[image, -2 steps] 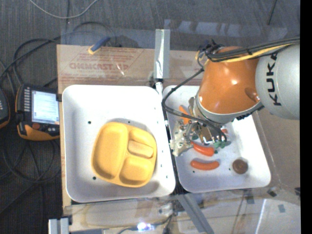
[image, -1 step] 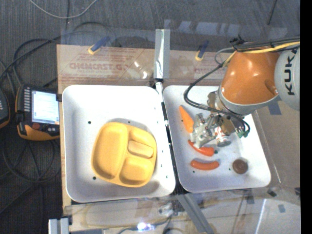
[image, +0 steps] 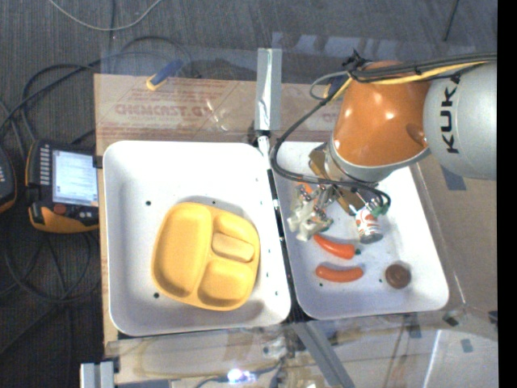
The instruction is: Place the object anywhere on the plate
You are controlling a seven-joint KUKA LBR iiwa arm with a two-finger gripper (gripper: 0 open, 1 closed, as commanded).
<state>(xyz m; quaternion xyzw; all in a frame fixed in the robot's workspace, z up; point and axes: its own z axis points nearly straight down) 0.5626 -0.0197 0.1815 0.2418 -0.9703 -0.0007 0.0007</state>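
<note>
Camera view: in your left bin [image: 121, 217] the yellow plate [image: 182, 257] already carries a bun [image: 233, 246] in its far right compartment, with the other compartments free. In the right bin [image: 428, 289] two sausages [image: 339, 272], a brown puck [image: 397, 276] and a can [image: 369, 225] wait unpicked. The gripper [image: 311, 212] hangs near the bins' shared rim; I cannot tell its finger state. You'd judge the placing not yet done.

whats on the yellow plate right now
A tan, bread-like piece lies in the upper right compartment of the yellow plate. The other compartments look bare. Whatever is under the plate is covered.
</note>
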